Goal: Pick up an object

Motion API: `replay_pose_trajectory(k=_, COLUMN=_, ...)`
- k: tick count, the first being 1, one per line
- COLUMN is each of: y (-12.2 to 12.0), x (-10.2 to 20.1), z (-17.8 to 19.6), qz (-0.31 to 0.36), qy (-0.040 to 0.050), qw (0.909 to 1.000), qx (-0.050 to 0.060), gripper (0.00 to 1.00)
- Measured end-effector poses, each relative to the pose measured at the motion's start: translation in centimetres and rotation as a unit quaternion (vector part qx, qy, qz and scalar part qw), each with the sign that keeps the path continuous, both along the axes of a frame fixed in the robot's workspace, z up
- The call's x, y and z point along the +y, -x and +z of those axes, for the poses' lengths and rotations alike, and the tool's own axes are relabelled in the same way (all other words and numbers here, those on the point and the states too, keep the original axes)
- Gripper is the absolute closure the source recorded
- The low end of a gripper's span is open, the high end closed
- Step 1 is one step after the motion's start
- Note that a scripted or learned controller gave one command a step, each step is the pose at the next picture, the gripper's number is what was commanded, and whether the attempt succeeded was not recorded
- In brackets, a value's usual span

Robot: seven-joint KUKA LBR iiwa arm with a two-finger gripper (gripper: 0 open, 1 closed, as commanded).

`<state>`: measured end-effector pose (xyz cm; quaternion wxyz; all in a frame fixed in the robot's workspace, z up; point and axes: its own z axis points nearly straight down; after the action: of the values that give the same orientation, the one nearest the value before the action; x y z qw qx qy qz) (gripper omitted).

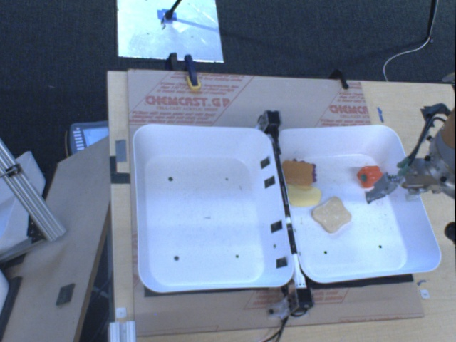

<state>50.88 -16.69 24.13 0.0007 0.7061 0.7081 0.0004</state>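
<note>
**Tool low beside the orange piece, grasp not secured**

The tool (379, 189) sits inside the right bin (399, 258), near its right wall, just beside a small orange-red object (368, 176). The view is too small to tell how wide the tool stands, and nothing shows between its tips, so no hold can be claimed.

Three more pieces lie toward the divider: a brown-and-orange toy (299, 172), a yellow piece (306, 196) touching it from below, and a tan bread-shaped piece (332, 214) just beside that. The left bin (206, 205) lies past the divider.

Likely risks: the tool looks offset to the lower right of the orange-red object, so closing there could nudge it away rather than trap it. The object sits near the bin's sloped wall, which could deflect a tip. A small rounded piece may also squirt free under pressure.
</note>
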Motion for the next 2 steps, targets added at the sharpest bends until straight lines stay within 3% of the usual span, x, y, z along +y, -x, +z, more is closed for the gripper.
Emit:
replay_pose_trajectory(k=1, y=-0.1, x=0.0, z=1.1, qz=0.001, qy=0.0005, qw=1.0000, qx=-0.002, gripper=1.00)
replay_pose_trajectory(k=2, y=2.2, x=11.0, z=7.2, qz=0.006, qy=-0.0016, qw=1.0000, qx=-0.003, gripper=1.00)
